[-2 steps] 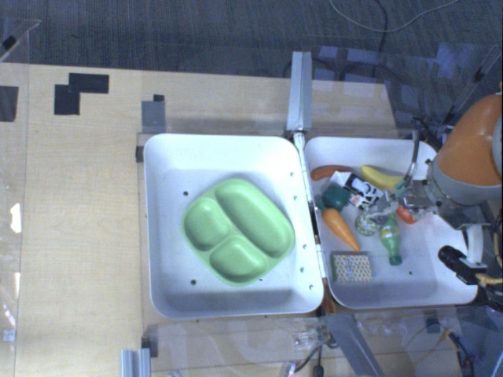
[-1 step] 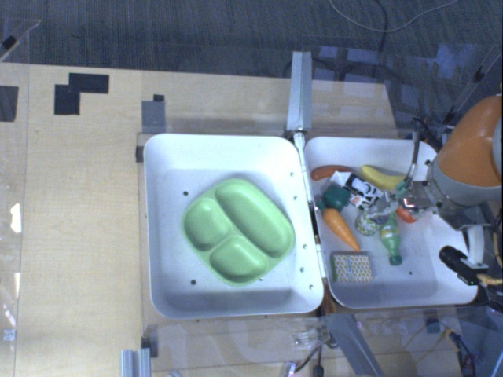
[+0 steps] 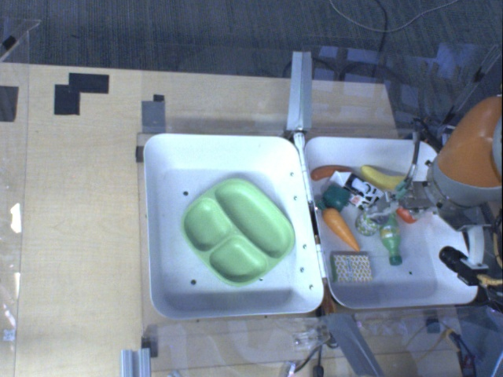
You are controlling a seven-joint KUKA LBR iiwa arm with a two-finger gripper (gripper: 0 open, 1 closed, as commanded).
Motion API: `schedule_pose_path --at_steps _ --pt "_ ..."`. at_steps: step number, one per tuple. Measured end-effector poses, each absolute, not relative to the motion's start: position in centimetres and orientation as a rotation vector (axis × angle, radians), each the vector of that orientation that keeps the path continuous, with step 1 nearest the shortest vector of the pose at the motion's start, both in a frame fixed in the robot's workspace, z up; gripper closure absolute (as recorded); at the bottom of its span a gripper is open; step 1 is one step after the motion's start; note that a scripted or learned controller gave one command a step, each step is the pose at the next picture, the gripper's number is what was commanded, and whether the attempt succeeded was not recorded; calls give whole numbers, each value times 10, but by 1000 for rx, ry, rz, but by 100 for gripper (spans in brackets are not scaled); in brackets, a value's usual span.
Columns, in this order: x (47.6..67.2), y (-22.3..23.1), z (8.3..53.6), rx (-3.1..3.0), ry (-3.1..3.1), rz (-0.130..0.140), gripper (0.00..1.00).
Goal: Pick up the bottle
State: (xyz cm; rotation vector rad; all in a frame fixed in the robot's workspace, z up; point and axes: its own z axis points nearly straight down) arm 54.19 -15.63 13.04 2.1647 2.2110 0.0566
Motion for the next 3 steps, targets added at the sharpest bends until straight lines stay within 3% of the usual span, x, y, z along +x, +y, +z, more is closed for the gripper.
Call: schedule_pose_path --at_steps 2,3 --pt "541 -160 129 2145 2221 62 0" --pt "510 -169 172 2270 2164 5 0"
